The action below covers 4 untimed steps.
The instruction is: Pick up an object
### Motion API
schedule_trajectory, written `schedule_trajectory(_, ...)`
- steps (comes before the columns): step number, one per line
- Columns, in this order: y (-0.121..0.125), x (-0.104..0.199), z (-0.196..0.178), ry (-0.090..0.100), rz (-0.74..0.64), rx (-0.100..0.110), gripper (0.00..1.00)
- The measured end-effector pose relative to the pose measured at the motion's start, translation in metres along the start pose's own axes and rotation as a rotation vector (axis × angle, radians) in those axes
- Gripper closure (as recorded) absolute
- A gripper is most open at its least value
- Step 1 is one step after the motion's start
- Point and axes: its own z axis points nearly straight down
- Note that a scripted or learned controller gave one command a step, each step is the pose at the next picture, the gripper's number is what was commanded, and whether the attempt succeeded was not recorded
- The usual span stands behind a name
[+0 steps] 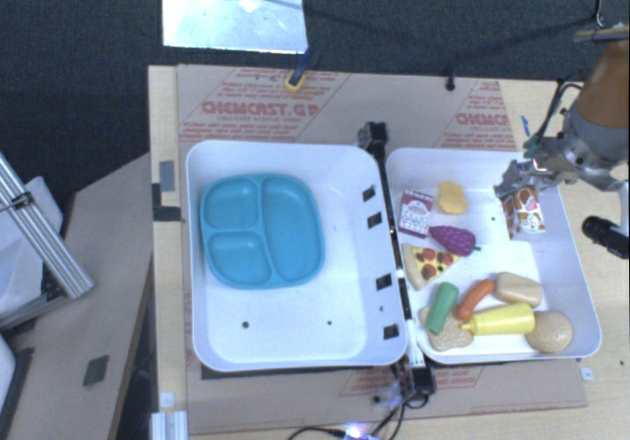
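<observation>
Two shallow white bins are seen from above on a bench covered by printed cardboard. The right bin [589,315] serves as the landmark. To its left, the other bin [285,340] holds a blue divided tray [262,229].

The gripper [519,179] is positioned over the right bin's far right part, at the end of a grey arm with an orange band [607,92]. Just below the gripper a small white and red carton [526,213] is seen, tilted, its top meeting the gripper; whether it is gripped or merely touched cannot be told.

Inside the right bin, a red and white box [415,212] lies near the left wall, with a yellow piece [452,197] beside it. Purple grapes [452,238] and a pizza slice [430,262] are placed toward the middle. Along the near edge are gathered a green cucumber [442,306], a hot dog sausage [475,296], a bread roll [518,287], a yellow bottle [501,319] and a round bun [549,332].
</observation>
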Motion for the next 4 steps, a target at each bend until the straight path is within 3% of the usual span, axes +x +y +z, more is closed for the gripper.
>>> schedule_trajectory(1,0.002,0.0,-0.039,0.001,-0.002,0.001,1.0)
schedule_trajectory(2,-0.02,0.045,-0.029,0.004,-0.005,0.007,1.0)
schedule_trajectory(4,-0.057,0.144,-0.048,0.005,-0.006,0.006,1.0)
